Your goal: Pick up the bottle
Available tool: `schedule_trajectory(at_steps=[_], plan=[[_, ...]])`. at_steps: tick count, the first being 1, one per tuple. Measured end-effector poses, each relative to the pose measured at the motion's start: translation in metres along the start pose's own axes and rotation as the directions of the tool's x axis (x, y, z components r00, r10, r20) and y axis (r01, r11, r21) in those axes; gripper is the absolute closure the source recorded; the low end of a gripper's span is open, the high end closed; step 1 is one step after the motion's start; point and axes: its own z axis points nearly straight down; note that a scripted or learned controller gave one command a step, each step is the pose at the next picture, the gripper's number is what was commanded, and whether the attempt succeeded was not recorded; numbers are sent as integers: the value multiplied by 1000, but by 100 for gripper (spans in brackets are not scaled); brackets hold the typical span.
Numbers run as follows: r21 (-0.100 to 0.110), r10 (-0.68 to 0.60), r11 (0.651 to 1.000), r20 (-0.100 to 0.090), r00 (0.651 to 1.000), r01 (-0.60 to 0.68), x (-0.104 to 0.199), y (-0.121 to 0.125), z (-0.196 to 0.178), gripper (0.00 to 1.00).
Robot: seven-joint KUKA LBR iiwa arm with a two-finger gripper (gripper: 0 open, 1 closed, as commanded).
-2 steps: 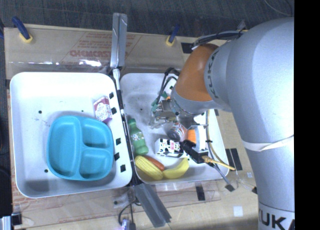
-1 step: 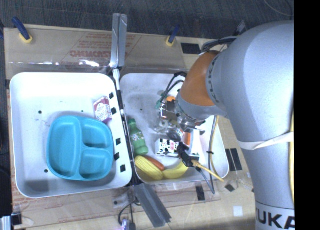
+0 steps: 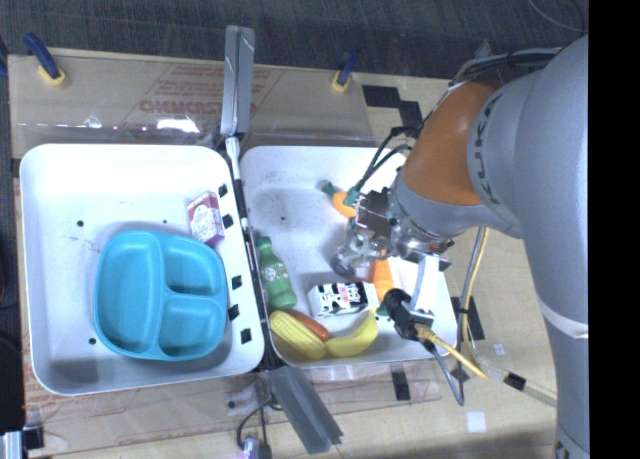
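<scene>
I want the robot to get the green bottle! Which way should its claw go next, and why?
Probably toward the left side of the right white bin. The two-finger gripper hangs over the middle of that bin, near an orange carrot-like toy, while the green plastic bottle lies against the bin's left wall, above a yellow corn cob. Nothing green sits between its fingers, so it likely needs to shift over first.

- The bench [image 3: 300, 82] was brown and flat.
- Two white bins sat on it, the left bin [image 3: 60, 172] and the right bin [image 3: 300, 172].
</scene>
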Motion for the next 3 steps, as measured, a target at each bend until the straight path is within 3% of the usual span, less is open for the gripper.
schedule_trajectory(at_steps=[1,2,3], plan=[[0,621,783,-1,783,-621,20,-38,-91,100],[3,613,790,3,790,-613,22,-38,-100,100],[4,828,560,5,560,-828,-17,-2,-60,100]])
